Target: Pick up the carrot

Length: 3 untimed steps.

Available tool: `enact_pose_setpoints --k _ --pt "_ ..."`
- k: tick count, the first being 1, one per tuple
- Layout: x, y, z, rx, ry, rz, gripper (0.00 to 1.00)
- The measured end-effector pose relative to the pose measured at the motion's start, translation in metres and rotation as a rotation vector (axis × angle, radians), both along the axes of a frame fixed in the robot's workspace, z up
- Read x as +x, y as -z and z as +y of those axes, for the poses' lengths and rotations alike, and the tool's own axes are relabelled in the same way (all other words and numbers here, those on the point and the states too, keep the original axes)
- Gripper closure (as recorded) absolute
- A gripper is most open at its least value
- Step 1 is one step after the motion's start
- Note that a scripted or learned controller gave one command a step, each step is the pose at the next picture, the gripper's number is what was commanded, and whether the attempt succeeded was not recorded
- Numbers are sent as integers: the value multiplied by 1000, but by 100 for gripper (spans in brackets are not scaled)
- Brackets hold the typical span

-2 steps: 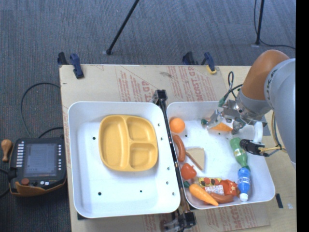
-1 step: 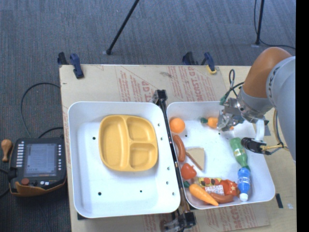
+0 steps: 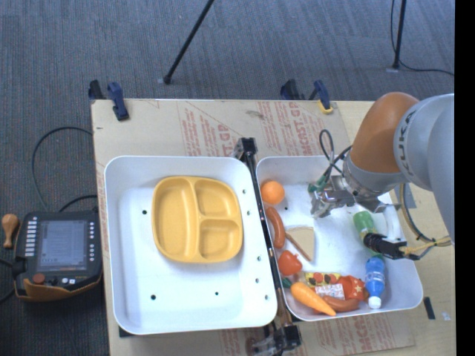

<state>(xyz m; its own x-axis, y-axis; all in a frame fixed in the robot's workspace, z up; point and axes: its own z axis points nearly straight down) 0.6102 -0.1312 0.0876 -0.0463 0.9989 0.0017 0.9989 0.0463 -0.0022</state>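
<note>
Carrot: lies flat at the right bin's near edge, toward its left corner, just beside a ketchup packet. Gripper: over the same bin's far half, well apart from the carrot; grip state cannot be told.

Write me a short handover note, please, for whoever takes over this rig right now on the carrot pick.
Gripper: over the upper middle of the right bin, above bare floor; nothing shows between its fingers, and whether they are open or shut cannot be told.
Carrot: lying at the near edge of the right bin, beside the red packet and below the tomato. It sits well apart from the gripper.
Left bin: holds the yellow divided plate.
Done: nothing yet; the carrot is not lifted.
Left: bring the gripper down toward the near edge, over the carrot, grasp it and lift.
</note>
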Motion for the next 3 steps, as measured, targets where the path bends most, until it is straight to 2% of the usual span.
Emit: enact_pose_setpoints --k 1,2,3 --pt "-71 -122 61 0 109 -2 100" --pt "-72 -121 60 0 111 0 0" --pt "-18 -102 161 0 244 1 0"
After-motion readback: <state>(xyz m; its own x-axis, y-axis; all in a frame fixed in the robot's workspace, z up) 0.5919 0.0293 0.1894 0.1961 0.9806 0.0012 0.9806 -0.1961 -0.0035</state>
